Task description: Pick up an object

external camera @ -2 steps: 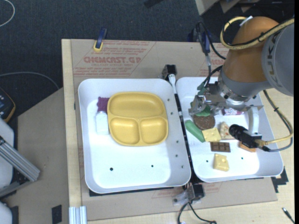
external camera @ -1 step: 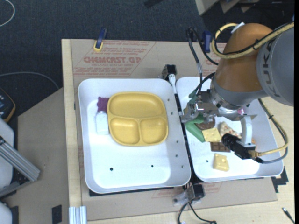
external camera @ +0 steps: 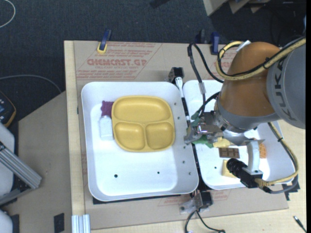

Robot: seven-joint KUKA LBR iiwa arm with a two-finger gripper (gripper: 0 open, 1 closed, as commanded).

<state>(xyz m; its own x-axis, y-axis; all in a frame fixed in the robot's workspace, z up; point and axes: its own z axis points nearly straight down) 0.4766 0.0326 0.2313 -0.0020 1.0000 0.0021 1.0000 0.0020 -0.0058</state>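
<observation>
One yellow divided tray (external camera: pixel 143 122) lies flat, long axis left-right.

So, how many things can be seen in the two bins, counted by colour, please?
Yellow: 2, the tray in the left bin and a flat piece in the right bin
White: 1, the bottle
Purple: 1, the cap
Brown: 1, the block
Orange: 1, the piece
Green: 1, the bit
Total: 7; the arm may hide more.
</observation>
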